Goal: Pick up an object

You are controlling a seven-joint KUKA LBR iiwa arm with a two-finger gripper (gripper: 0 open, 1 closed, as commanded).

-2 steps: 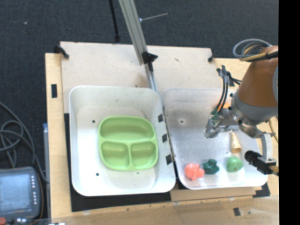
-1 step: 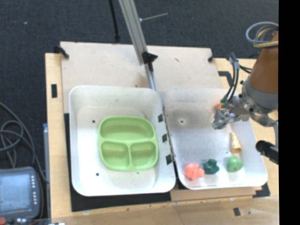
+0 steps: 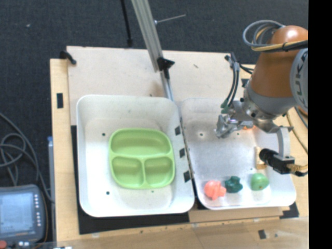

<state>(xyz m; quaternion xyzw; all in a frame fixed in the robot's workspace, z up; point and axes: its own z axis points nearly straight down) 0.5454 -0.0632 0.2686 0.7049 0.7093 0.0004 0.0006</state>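
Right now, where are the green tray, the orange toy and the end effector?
green tray [image 3: 141, 157]: camera view, on the divider ridge between its compartments.
orange toy [image 3: 213, 189]: camera view, middle of its body.
end effector [image 3: 224, 127]: camera view, at the fingertips over the right bin.

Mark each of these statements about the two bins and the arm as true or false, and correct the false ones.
1. The light green divided plastic plate lies in the left white bin. True.
2. Three small objects sit along the right white bin's near edge. True: an orange-pink toy, a dark green toy and a light green ball-like toy.
3. The gripper hangs over the plate. False: it is over the right bin.
4. The orange-pink toy lies on the plate. False: it lies in the right bin.
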